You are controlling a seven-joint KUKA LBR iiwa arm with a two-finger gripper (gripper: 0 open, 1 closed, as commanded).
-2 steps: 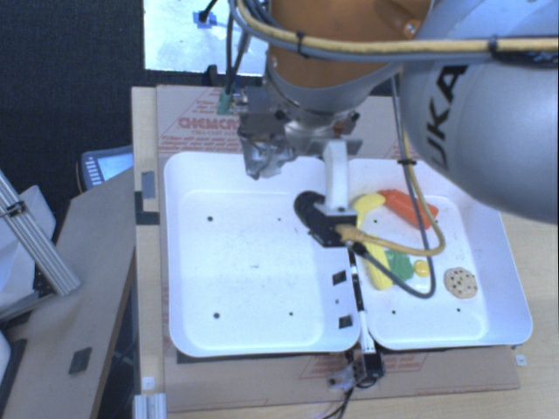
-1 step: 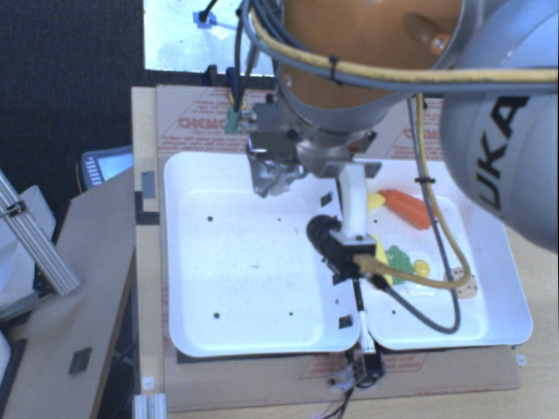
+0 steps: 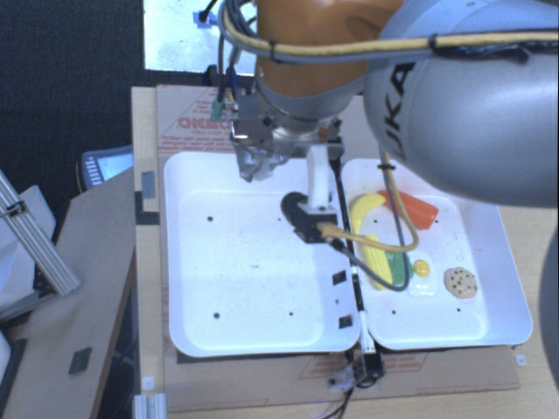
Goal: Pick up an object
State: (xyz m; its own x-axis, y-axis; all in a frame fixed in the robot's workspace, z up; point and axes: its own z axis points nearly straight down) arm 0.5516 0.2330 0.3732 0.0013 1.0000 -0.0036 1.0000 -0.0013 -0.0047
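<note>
Tool (image 3: 254, 166) is hanging over the left bin's (image 3: 227, 312) far edge; I am failing to tell whether it is spread. A cookie (image 3: 460, 282) is lying in the right bin (image 3: 437, 323).

Left bin (image 3: 218, 326): white, dotted with a few small black marks.
Right bin (image 3: 489, 321): plain white.
Banana (image 3: 365, 208): yellow, at the right bin's 11 o'clock.
Carrot (image 3: 412, 208): orange, at that bin's 12 o'clock.
Corn cob (image 3: 383, 258): yellow kernel rows, with a green husk along one side.
Small round piece (image 3: 422, 268): yellow.
Cookie (image 3: 460, 282): tan with dark brown chips, at 4 o'clock.
Arm (image 3: 472, 85): grey with black lettering.
Band (image 3: 314, 24): orange.
Cardboard sheet (image 3: 188, 125): brown with red print.
Tabletop (image 3: 524, 251): pale beige.
</note>
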